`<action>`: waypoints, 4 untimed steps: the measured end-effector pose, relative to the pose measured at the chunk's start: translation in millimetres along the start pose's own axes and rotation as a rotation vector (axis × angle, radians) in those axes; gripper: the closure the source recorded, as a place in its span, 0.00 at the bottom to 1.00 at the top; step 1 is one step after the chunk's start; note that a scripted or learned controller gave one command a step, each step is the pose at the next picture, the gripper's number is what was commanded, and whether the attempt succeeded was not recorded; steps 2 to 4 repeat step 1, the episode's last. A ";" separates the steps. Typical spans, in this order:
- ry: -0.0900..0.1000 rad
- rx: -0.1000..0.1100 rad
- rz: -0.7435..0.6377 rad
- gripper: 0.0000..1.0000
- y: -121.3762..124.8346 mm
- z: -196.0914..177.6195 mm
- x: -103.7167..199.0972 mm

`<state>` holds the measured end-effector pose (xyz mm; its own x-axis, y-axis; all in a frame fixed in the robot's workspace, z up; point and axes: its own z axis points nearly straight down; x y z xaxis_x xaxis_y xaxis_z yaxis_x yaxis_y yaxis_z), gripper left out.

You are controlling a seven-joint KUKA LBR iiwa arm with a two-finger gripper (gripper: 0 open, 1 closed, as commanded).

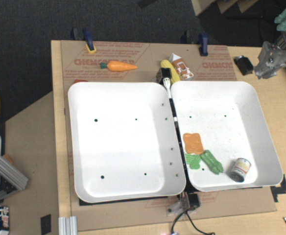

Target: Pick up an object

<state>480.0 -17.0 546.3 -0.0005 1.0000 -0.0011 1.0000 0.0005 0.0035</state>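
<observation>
At far right, above the bench, the end effector (275, 58) hangs; its opening can't be made out.

toy carrot (118, 66) on cardboard (133, 58) behind left bin (84, 102); two blue clamps (89, 40) at board's far edge.
</observation>
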 end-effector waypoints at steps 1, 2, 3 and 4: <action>-0.003 0.004 0.016 1.00 -2.1 11.8 -140.0; -0.003 0.004 0.016 1.00 -2.1 11.8 -140.0; -0.003 0.004 0.016 1.00 -2.1 11.8 -140.0; -0.003 0.004 0.016 1.00 -2.1 11.8 -140.0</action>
